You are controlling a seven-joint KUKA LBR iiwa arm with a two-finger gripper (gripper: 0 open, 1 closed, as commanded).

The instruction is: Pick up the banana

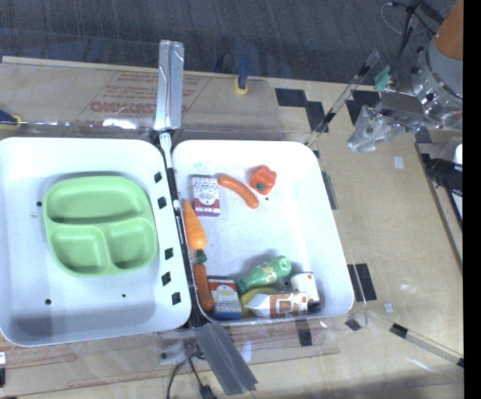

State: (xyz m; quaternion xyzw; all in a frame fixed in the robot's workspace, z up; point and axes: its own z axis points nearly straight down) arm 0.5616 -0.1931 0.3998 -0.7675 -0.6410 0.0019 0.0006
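I see in the left bin [7, 248] a green divided tray [101, 223]. In the right bin [306, 189], a carrot [193, 228] lies along the left wall, beside a small red carton [205, 195], a sausage [238, 191] and an orange pepper [262, 179]. Near the front are a green bottle [265, 274] and cartons. I cannot make out the banana among them. The gripper [365, 133] hangs outside the bin, at the upper right; if it is open or closed, I cannot tell.

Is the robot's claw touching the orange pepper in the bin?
Apart. The camera view shows the gripper up over the bench outside the right bin, with bare bench and the bin wall between it and the orange pepper.
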